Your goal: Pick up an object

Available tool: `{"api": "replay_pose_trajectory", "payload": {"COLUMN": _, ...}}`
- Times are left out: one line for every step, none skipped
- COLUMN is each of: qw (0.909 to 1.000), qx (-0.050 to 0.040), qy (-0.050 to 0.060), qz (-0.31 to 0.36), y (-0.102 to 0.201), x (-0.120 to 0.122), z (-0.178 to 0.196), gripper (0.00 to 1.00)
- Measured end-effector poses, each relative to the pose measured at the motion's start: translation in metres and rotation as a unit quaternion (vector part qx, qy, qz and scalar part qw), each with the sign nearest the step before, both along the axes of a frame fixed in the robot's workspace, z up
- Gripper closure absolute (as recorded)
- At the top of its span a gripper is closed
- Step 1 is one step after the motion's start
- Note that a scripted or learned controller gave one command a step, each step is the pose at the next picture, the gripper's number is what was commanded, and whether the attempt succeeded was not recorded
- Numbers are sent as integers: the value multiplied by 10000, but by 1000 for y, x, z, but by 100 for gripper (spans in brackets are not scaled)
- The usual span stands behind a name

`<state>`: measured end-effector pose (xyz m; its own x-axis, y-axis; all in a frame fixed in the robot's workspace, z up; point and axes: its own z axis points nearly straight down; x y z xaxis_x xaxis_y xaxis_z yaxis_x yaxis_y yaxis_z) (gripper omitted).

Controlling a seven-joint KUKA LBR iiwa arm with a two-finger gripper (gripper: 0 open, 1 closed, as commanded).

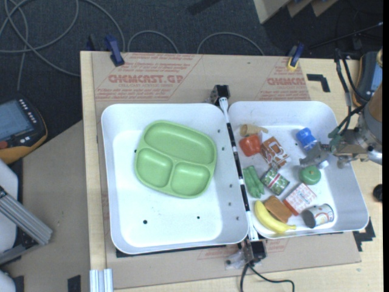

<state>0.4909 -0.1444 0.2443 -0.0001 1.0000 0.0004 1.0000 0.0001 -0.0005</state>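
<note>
Right now I am at the reaching step: nothing is lifted, and my claw (316, 157) hangs over the right side of the right-hand shallow white bin (349, 208), coming in from the right edge of the bench. I cannot tell from this slanted overhead view how wide it stands.

Nearest the camera, along the bin's front edge, lie a curved yellow banana (270, 219), a brown block (278, 208) touching it, and a grey cylinder on its side (316, 215). Just behind them sit a small pink-and-white carton (300, 196), a green-and-white packet (275, 180) and a long green vegetable shape (253, 182) beside the divider.

Further back, a small round green cap-like piece (312, 175) rests just beside and below my claw; I judge it the likeliest target. Beyond it are a red-and-white box (275, 151), an orange-red lump (250, 145), a tan scrap (249, 129) and a blue block (306, 138).

The left-hand white bin (121, 163) holds a pale green three-compartment plastic plate (175, 159), well apart from me.

Next, I judge, I need to centre over one piece, descend and close on it without nudging its close neighbours.
</note>
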Motion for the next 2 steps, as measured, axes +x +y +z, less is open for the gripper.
{"api": "replay_pose_trajectory", "payload": {"qw": 10000, "qx": 41, "qy": 22, "qz": 19, "y": -75, "x": 59, "z": -156, "gripper": 0}}
{"api": "replay_pose_trajectory", "payload": {"qw": 10000, "qx": 9, "qy": -6, "qz": 8, "y": -77, "x": 60, "z": -145, "gripper": 100}}
